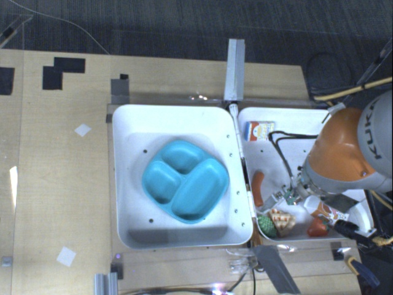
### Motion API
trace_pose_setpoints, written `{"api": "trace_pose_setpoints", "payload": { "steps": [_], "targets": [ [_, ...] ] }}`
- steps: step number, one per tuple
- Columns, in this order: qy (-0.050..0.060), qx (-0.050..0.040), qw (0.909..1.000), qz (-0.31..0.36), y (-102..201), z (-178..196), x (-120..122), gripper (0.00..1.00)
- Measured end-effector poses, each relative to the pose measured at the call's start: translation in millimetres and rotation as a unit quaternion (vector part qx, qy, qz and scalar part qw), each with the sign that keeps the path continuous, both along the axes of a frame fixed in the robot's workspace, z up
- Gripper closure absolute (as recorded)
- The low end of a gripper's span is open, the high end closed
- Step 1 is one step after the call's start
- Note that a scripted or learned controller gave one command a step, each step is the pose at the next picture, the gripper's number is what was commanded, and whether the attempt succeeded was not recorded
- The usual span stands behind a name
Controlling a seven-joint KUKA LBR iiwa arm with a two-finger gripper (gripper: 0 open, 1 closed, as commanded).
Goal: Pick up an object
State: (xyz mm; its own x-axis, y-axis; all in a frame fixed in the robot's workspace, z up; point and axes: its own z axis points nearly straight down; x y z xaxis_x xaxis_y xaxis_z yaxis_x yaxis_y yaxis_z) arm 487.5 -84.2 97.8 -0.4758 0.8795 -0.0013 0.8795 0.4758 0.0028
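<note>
- Your grey arm with the orange band (341,149) reaches down into the right shallow white bin (295,145); its gripper (293,194) is low among the items, state impossible to tell
- Beside it you see a red sausage-shaped toy (258,187), a waffle-patterned piece (281,218) and a green item (265,225)
- The left white bin (132,165) holds a blue three-compartment plastic tray (185,180)

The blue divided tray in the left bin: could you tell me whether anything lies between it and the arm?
Yes: the shared bin walls. The arm hangs over the right bin, above the sausage and waffle; the blue divided tray lies apart, in the left bin.
</note>
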Motion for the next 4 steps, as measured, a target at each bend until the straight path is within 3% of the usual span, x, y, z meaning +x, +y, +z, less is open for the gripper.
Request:
{"api": "trace_pose_setpoints", "payload": {
  "steps": [1,2,3,4],
  "targets": [
    [-0.003,-0.0022,0.9649,0.263,-27,111,20,0.0],
    [-0.009,-0.0041,0.971,0.239,-26,6,6,0.0],
    [-0.004,-0.0039,0.9277,0.373,-84,77,131,0.0],
    [-0.003,-0.0029,0.9234,0.384,-49,-4,31,0.0]
  ]
}}
